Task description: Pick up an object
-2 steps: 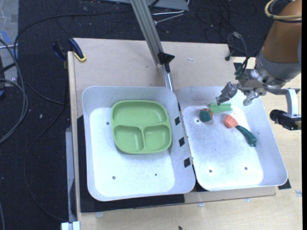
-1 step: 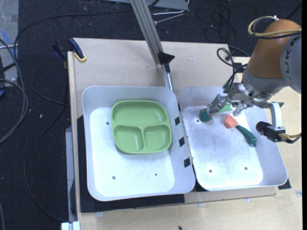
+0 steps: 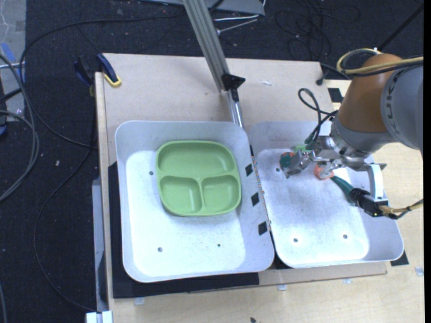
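Observation:
My gripper hangs low over the back left part of the right bin, with the grey arm and its orange band reaching in from the right. A small orange-red object lies on the bin floor just right of the gripper, partly under the wrist. A dark green piece stretches from it toward the front right. A tiny teal and red spot sits at the gripper's tip; I cannot make out what it is.
The left bin holds a light green divided plate in its back half. A slanted metal pole rises behind the bins. Cables lie on the dark floor to the left.

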Motion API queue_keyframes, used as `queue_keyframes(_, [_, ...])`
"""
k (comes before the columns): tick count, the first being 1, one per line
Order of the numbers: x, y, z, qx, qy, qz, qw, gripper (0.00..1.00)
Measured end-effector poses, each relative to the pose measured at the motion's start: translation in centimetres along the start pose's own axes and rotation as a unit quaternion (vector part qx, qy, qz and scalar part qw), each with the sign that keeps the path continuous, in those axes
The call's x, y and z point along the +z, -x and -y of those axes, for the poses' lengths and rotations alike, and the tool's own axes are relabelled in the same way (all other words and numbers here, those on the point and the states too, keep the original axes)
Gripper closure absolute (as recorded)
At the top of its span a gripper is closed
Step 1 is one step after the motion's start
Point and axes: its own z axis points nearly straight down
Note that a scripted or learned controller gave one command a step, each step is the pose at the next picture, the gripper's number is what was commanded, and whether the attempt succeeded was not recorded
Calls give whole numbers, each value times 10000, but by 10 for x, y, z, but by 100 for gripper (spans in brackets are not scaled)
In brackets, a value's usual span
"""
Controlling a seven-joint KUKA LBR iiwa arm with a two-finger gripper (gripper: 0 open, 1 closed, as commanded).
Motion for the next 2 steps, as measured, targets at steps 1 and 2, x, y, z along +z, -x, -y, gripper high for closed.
queue_keyframes(1, [48, 0, -1, -7, 35, 11, 10000, 0])
queue_keyframes(2, [34, 1, -2, 0, 62, 20, 10000, 100])
